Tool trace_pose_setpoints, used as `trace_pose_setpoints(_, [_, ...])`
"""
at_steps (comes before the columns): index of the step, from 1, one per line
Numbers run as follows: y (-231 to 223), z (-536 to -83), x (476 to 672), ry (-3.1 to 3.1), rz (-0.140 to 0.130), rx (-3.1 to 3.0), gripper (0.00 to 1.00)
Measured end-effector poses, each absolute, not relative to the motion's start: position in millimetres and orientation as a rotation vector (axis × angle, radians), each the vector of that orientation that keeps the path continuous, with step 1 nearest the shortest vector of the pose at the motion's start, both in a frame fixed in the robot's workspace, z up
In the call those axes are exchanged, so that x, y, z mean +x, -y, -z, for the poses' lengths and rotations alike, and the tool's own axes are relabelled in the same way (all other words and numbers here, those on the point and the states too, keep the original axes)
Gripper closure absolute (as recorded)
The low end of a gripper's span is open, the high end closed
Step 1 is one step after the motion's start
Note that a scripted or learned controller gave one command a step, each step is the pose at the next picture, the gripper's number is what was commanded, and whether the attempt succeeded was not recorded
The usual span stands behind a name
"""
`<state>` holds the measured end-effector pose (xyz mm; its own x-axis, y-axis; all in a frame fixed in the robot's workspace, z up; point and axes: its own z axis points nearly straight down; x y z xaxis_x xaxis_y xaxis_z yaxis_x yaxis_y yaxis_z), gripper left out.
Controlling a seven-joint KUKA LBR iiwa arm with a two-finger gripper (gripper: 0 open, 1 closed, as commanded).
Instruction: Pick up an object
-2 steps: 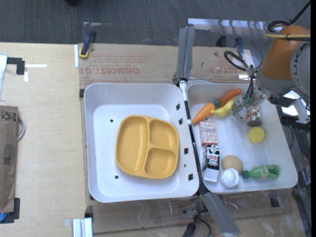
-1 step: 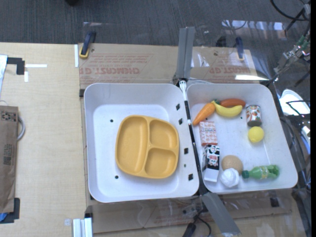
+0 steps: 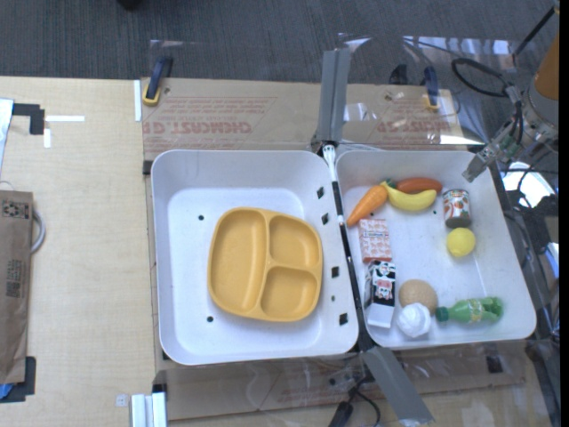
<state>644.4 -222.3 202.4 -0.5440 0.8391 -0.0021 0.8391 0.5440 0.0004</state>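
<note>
The right bin [image 3: 511,265] holds several items. An orange carrot [image 3: 366,205], a yellow banana [image 3: 411,199] and a red piece [image 3: 418,185] lie together at its far side. A small can [image 3: 456,208] stands beside them, with a yellow lemon [image 3: 460,242] just below it. Toward the front are a pink packet [image 3: 375,238], a black-and-white carton [image 3: 381,292], a brown round item [image 3: 418,294], a white item [image 3: 412,320] and a green bottle [image 3: 469,310]. My gripper [image 3: 483,165] hangs over the bin's far right corner, above and to the right of the can, with nothing in it.
The left bin [image 3: 178,238] holds a yellow divided plate [image 3: 265,263]. A grey divider post [image 3: 333,96] rises between the bins at the back. Cables and the arm [image 3: 538,87] crowd the upper right. A brown paper bag [image 3: 16,283] lies on the bench at far left.
</note>
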Motion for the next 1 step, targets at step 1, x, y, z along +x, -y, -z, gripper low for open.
trace_pose_setpoints(1, [174.2,-92.8,573.5,-2.916,-0.001,1.162,1.0])
